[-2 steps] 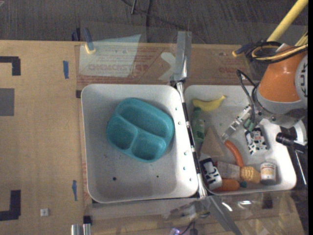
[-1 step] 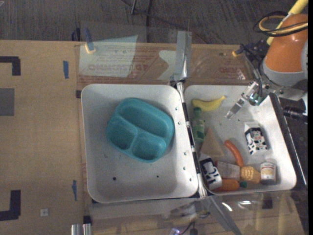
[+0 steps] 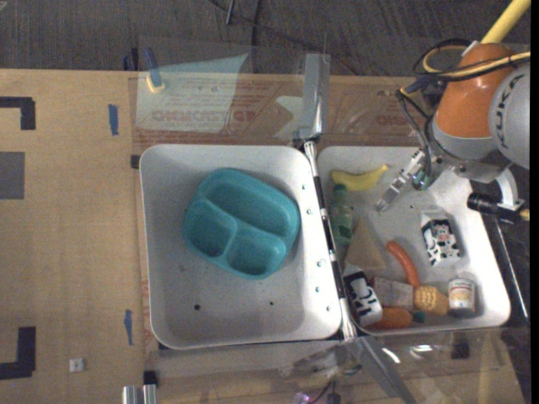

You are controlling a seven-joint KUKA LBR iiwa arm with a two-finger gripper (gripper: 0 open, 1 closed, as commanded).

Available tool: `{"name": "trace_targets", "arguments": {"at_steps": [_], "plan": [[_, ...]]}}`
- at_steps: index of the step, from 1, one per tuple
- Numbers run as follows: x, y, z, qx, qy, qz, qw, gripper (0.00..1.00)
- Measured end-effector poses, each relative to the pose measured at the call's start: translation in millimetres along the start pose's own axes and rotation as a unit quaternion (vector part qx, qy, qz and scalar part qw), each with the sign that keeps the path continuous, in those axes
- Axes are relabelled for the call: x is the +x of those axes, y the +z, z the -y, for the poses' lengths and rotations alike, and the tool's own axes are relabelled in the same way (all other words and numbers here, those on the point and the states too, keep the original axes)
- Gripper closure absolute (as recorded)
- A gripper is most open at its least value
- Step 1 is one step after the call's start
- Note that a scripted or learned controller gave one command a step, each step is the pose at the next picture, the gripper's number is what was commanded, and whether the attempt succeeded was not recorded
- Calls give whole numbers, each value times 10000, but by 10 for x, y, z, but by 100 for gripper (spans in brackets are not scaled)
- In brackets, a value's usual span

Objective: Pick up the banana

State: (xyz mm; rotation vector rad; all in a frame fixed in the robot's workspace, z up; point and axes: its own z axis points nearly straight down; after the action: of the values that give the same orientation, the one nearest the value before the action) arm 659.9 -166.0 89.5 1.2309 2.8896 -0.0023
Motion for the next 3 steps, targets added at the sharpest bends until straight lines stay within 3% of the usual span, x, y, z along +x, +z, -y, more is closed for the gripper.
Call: {"name": "trace_targets", "arguments": {"at_steps": [1, 2, 3], "plan": [[0, 0, 0, 0, 0, 0, 10000, 0], [-59, 9, 166, -29, 357, 14, 9994, 0], [-281, -483, 253, -28, -120, 38, 9999, 0]]}}
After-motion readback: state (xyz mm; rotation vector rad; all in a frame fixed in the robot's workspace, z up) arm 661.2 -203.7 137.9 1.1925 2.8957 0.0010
